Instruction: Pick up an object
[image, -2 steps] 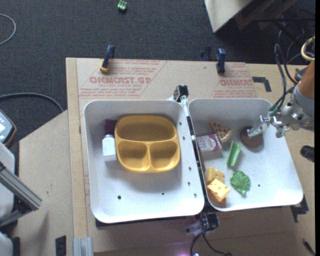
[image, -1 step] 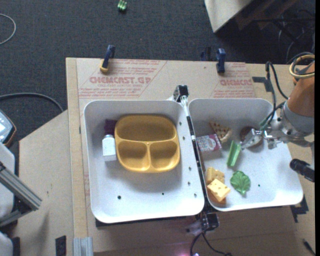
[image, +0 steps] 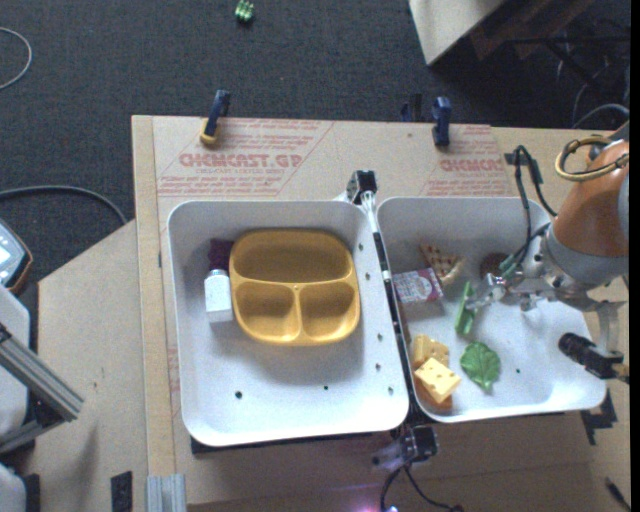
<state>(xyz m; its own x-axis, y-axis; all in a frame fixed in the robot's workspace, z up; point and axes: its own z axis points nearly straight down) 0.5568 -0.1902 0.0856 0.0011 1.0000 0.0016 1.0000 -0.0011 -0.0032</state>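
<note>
- Two white bins sit side by side on a bench: left bin (image: 190, 400) and right bin (image: 560, 395)
- Left bin holds three things: one yellow divided tray (image: 294, 285), one small white bottle (image: 218, 297) touching its left edge, and one dark item (image: 220, 250) just above the bottle
- Right bin holds one waffle piece (image: 440, 262), one pink packet (image: 416, 287), one green pod (image: 465, 310), one green leaf (image: 481, 364) and two cheese wedges (image: 437, 378) near the front left corner
- Gripper (image: 492, 290) hangs low in the right bin, just right of the pod; whether its fingers are spread or pinching cannot be told
</note>
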